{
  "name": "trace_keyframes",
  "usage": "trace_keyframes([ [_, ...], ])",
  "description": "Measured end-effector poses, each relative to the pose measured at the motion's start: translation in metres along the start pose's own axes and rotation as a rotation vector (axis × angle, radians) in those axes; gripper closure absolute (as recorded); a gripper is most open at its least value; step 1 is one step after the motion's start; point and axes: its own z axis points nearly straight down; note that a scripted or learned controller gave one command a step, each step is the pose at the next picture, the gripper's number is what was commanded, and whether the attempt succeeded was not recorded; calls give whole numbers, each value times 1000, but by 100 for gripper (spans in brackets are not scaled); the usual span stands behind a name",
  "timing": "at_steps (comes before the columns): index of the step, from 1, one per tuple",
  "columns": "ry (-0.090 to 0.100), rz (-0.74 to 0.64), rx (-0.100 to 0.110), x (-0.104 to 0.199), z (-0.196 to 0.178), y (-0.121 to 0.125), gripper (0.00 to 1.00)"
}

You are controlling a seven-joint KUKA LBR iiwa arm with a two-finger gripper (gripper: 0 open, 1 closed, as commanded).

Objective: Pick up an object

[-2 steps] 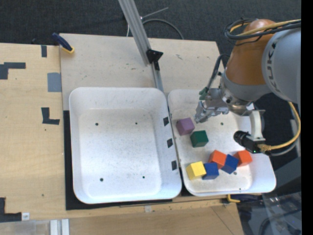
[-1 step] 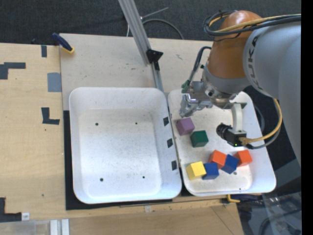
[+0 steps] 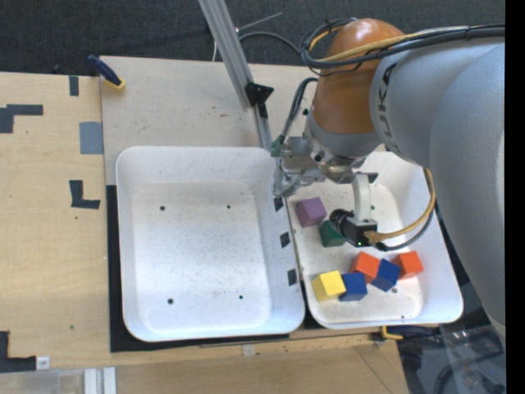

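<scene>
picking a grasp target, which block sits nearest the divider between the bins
The purple block. It lies at the left of the right bin, near the shared wall; the green block, yellow block, blue and orange blocks lie farther right.

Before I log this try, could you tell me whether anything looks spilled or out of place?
Nothing stands out: the purple block, green block and the other blocks all lie inside the right bin.

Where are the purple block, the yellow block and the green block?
Purple cube-shaped block point(image 3: 310, 212), camera view, on its top face.
Yellow cube-shaped block point(image 3: 330, 285), camera view, on its top face.
Green block point(image 3: 330, 235), camera view, on its visible top.
</scene>
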Motion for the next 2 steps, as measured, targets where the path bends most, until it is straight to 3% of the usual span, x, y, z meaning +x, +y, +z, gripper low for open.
trace_keyframes([
  [1, 1, -1, -2, 51, -9, 16, 100],
  [2, -2, 3, 0, 47, -9, 16, 0],
])
